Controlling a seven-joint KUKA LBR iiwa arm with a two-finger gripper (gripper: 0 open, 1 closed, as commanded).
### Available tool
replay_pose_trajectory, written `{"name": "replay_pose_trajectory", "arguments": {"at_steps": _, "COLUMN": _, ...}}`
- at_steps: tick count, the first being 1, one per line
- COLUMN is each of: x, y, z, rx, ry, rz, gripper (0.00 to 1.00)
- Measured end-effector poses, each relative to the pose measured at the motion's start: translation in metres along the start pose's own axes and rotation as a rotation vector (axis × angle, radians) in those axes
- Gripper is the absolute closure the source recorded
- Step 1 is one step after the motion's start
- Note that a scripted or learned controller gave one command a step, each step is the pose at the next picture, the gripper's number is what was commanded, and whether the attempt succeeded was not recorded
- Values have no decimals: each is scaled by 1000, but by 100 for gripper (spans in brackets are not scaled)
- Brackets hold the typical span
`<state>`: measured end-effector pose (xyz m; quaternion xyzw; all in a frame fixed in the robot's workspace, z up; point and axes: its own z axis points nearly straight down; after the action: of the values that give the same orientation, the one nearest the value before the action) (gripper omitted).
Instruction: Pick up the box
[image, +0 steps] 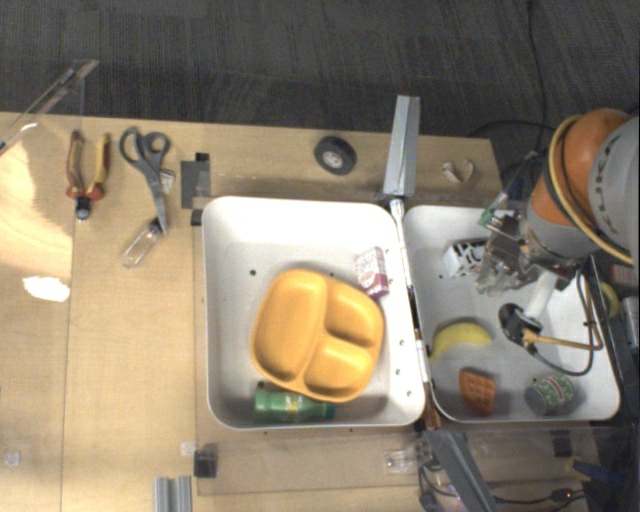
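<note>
The box (371, 270) lies in the left bin (225, 300), toward that bin's upper right corner — a small carton, white with pink or purple print, tilted on a diagonal. Its lower end sits just beside, perhaps touching, the rim of a yellow divided plate (318, 333), a smooth glossy plastic dish with three rounded compartments that takes up the middle of the bin. Under the plate's lower edge a green bottle (290, 404) lies on its side, partly covered.

The right bin (430, 240) holds a yellow rounded object (462, 337) near its left wall, an orange-red ridged piece (478, 390) below it, and a grey-green textured lump (551, 392) at the lower right. A black-and-white patterned item (465, 256) rests near the upper part, just left of the gripper.

The gripper (497, 275) hangs over the right bin, well apart from the box, its pale metallic fingers pointing down; whether they stand apart or together cannot be told from this angle. Nothing is visible between them. Above it the arm's orange band (585, 150) curves at the frame's right edge.

On the wooden bench (120, 380), upper left, lie red-handled pliers (86, 170) and grey scissors (150, 165) — and a black tape roll (335, 155) lies above the left bin.
</note>
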<state>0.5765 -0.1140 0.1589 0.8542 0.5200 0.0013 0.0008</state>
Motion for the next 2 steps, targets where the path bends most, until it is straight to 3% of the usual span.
{"name": "replay_pose_trajectory", "arguments": {"at_steps": 1, "x": -66, "y": -1, "z": 21, "rx": 0, "ry": 0, "rz": 77, "gripper": 100}}
{"name": "replay_pose_trajectory", "arguments": {"at_steps": 2, "x": -67, "y": -35, "z": -205, "rx": -4, "ry": 0, "rz": 127, "gripper": 100}}
